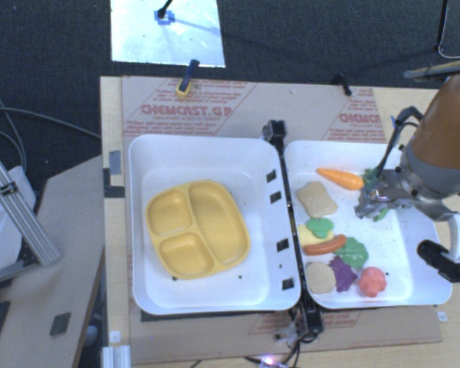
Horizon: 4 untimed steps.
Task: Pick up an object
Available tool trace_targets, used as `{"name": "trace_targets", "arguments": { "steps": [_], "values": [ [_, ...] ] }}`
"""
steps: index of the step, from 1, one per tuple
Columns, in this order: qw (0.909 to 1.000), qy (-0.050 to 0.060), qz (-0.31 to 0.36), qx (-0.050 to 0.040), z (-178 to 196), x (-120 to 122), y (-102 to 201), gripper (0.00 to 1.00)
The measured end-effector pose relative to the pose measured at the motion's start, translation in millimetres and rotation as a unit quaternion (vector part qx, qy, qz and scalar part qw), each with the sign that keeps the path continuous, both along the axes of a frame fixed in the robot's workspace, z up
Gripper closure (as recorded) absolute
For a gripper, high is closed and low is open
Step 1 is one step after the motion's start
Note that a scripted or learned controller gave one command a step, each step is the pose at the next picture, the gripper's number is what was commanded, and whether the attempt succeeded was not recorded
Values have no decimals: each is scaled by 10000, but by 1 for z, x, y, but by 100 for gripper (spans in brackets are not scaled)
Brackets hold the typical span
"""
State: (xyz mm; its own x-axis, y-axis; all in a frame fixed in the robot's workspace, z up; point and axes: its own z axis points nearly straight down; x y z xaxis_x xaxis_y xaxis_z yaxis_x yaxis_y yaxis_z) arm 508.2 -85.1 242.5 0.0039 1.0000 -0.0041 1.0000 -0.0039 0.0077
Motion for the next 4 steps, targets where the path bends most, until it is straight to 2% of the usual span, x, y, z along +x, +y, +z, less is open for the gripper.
{"name": "trace_targets", "arguments": {
  "steps": [1,2,3,4],
  "values": [
    [10000,28,34,18,-3,-1,5,0],
    [10000,43,25,25,-31,-22,12,0],
    [10000,70,16,25,-129,-23,-1,0],
    [10000,28,30,23,-113,-21,-1,100]
  ]
}}
